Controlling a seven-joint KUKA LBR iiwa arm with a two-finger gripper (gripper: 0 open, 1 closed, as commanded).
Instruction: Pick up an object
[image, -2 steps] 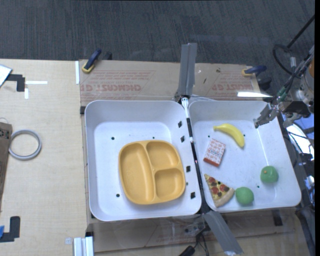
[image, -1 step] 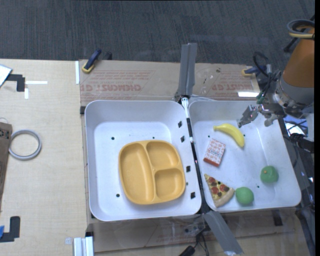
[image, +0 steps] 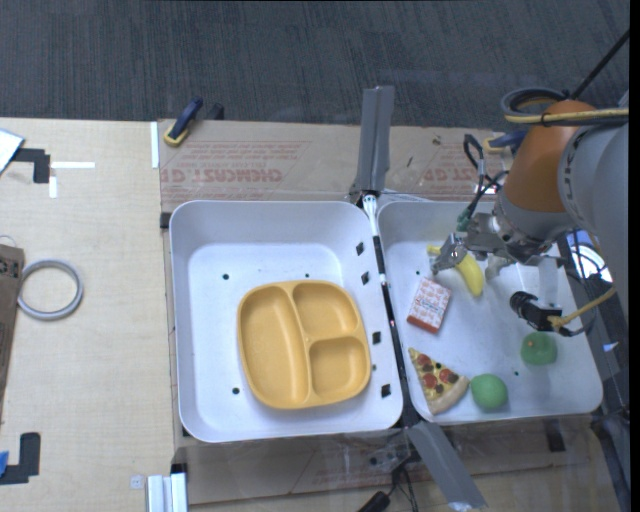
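— So, how far along is the pick?

— Hardly begun, I'd judge. The grey two-finger gripper (image: 452, 256) sits low in the right white bin (image: 570, 400), right at the small yellow banana-shaped toy (image: 470, 276); whether it has hold of it, I cannot tell.

— And the bins?

— The right one also holds a red-and-white carton (image: 429, 304), a toy pizza slice (image: 437, 380), a green ball (image: 489, 391) and a green apple (image: 539, 349). The left white bin (image: 200, 240) holds a yellow three-compartment plastic plate (image: 303, 342).

Hand (image: 452, 256) low in right bin (image: 500, 400) at a yellow banana (image: 470, 277); divided yellow plate (image: 305, 342) in left bin (image: 200, 300)
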